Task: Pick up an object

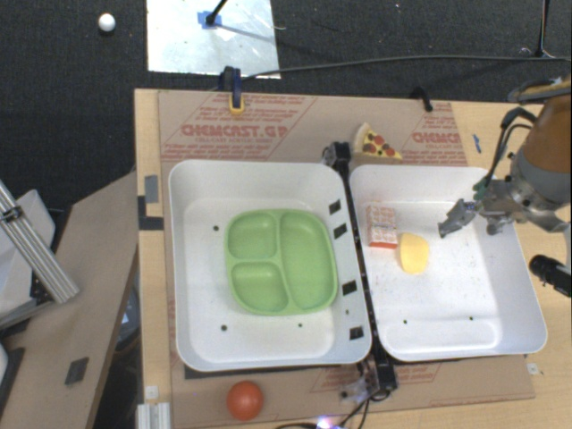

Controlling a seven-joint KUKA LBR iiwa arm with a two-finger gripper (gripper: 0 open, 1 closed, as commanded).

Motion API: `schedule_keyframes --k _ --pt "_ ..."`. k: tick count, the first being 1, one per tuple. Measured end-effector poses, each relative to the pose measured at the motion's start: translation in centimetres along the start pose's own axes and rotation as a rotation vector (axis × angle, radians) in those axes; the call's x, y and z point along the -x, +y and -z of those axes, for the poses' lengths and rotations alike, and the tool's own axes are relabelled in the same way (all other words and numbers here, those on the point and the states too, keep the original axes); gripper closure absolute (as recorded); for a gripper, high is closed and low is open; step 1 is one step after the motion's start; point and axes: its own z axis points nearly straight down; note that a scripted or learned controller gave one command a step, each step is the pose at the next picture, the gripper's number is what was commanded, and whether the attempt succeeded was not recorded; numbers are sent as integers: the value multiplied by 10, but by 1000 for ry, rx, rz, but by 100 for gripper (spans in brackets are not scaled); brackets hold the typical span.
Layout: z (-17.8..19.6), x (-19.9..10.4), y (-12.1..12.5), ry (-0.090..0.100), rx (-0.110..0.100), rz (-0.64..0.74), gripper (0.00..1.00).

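The pale yellow, rounded block-shaped object lay on the floor of the right-hand shallow white bin, in its left half, just beside a small white-and-red carton that sat nearer the bin's far left corner. The two-finger gripper hung over the middle of the same bin, to the right of the yellow object and apart from it, with nothing between its fingers; they appeared spread, one dark tip reaching toward the object. The grey arm with its orange band came in from the right edge. The step in hand looked like the approach, with no grasp made yet. The next move would likely call for shifting the gripper leftward over the yellow object, dropping it so the fingers straddled the object, and closing without nudging the carton. In the left-hand white bin rested a green sectioned plastic tray.
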Motion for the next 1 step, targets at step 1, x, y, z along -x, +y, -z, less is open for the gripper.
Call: schedule_keyframes --k 1 --pt "6 0 3 -2 11 3 0"
